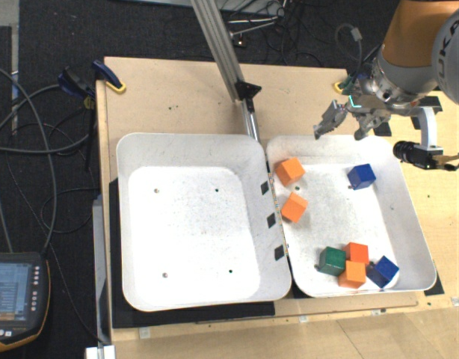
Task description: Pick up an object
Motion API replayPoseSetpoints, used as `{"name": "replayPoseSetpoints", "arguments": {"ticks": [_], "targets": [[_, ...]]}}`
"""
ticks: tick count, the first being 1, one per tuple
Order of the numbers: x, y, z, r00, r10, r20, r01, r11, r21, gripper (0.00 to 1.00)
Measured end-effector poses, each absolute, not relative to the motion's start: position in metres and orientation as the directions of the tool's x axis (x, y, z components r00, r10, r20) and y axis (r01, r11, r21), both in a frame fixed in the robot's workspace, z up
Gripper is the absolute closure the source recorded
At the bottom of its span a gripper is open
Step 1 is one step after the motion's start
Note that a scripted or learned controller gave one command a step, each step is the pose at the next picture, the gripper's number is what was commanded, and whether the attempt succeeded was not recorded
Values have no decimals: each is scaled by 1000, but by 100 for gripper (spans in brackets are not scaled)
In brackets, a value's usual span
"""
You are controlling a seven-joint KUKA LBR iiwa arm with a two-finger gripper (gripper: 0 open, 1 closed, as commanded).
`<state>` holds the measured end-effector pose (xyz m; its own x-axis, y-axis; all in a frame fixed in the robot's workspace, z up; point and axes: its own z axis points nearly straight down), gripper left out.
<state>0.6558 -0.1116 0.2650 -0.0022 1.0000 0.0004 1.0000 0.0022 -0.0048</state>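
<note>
The right bin (pixel 409 223) holds several small blocks. Two orange blocks (pixel 290 170) (pixel 294 207) lie near its left wall, and a blue block (pixel 361 176) sits toward the back right. At the front lie a green block (pixel 333 261), two more orange blocks (pixel 356 264) and another blue block (pixel 382 271), close together. My gripper (pixel 344 123) hangs open above the bin's back edge, fingers spread, with nothing between them. It is up and left of the back blue block.
The left bin (pixel 140 200) sits beside the right one. A slanted metal pole (pixel 222 51) crosses the bench top toward the gap between the bins. Clamps (pixel 102 73) sit at the bench's back left corner. A pendant (pixel 13 298) lies at the lower left.
</note>
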Motion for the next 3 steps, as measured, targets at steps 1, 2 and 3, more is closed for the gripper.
{"name": "replayPoseSetpoints", "arguments": {"ticks": [1, 2, 3], "targets": [[657, -111, 268, -3, 1000, -1, 1000, 3, 0, 0], [652, -110, 204, 0, 1000, 0, 1000, 0, -6, 0], [652, -100, 154, -3, 1000, 0, 1000, 3, -5, 0]]}}
